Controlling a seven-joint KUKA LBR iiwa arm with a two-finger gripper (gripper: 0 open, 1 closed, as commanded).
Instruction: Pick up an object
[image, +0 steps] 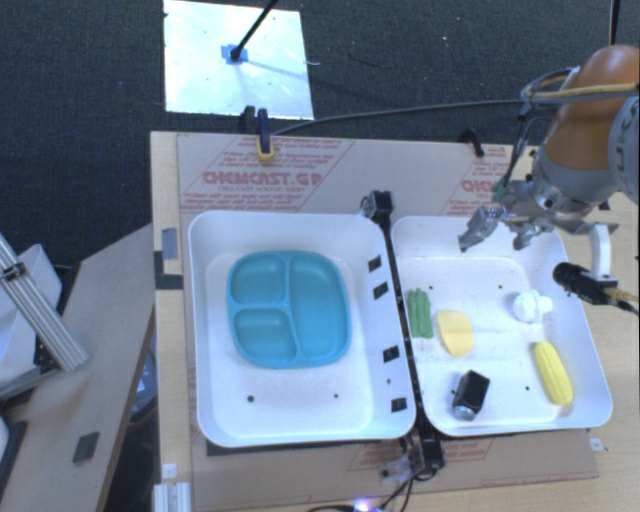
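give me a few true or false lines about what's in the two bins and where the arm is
1. The blue divided plate lies in the left bin. True.
2. The ear of corn lies in the left bin. False: it lies in the right bin, near its right edge.
3. The gripper hovers over the back edge of the right bin with nothing between its jaws. True.
4. The green vegetable rests on the blue plate. False: it lies in the right bin beside the yellow piece.
5. The dark can sits near the front of the right bin. True.
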